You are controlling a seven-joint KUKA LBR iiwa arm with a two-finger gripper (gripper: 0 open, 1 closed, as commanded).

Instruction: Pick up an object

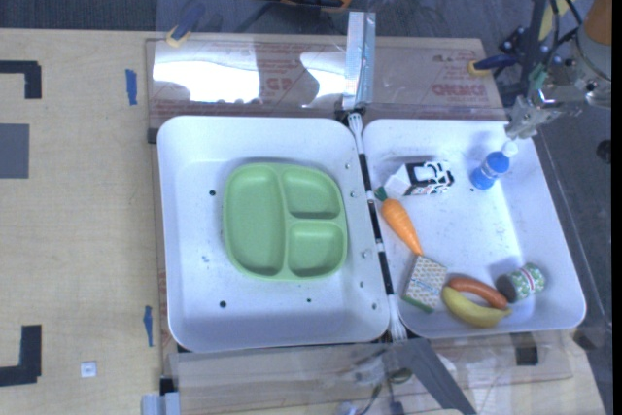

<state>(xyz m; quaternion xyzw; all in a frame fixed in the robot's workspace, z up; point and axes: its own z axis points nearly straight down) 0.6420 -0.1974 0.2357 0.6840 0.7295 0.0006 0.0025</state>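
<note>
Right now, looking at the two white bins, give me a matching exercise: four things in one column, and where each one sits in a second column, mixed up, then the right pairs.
Things:
1. green divided plate
2. carrot
3. blue bottle
4. banana

Places:
A. near edge of the right bin, under a red sausage-like toy
B. middle of the left bin
C. far right part of the right bin, below the gripper
D. right bin, close to the divider between the bins

Pairs: 1-B, 2-D, 3-C, 4-A
</note>
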